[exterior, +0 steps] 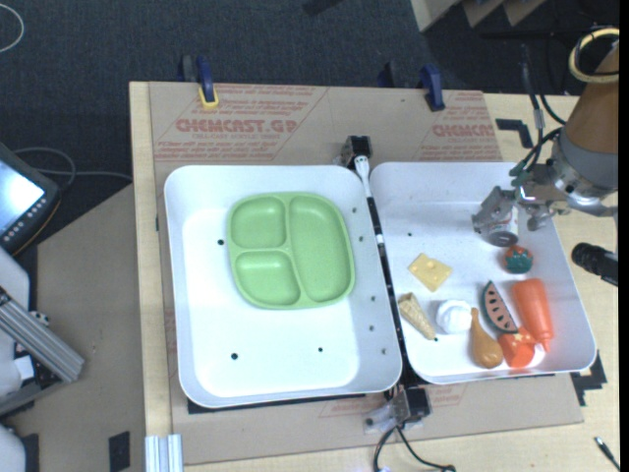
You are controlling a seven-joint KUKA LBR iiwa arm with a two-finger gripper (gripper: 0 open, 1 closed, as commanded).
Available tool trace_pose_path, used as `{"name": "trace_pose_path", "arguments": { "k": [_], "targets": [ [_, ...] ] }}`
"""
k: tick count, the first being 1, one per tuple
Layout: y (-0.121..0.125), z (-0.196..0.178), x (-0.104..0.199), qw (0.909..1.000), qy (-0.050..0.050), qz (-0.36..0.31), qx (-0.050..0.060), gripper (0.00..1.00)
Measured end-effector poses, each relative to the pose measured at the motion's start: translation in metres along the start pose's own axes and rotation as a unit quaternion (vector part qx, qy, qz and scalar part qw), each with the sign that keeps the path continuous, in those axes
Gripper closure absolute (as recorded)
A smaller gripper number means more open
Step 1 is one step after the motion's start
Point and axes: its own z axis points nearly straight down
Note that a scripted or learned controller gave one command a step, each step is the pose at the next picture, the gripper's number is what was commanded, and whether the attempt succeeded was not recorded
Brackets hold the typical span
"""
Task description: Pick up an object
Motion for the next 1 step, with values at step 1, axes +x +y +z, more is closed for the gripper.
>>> {"name": "trace_pose_path", "arguments": {
  "k": [1],
  "targets": [
    [0.0033, -0.0081, 0.0001, 1.0000, -0.002, -0.001, -0.007, 0.00]
  ]
}}
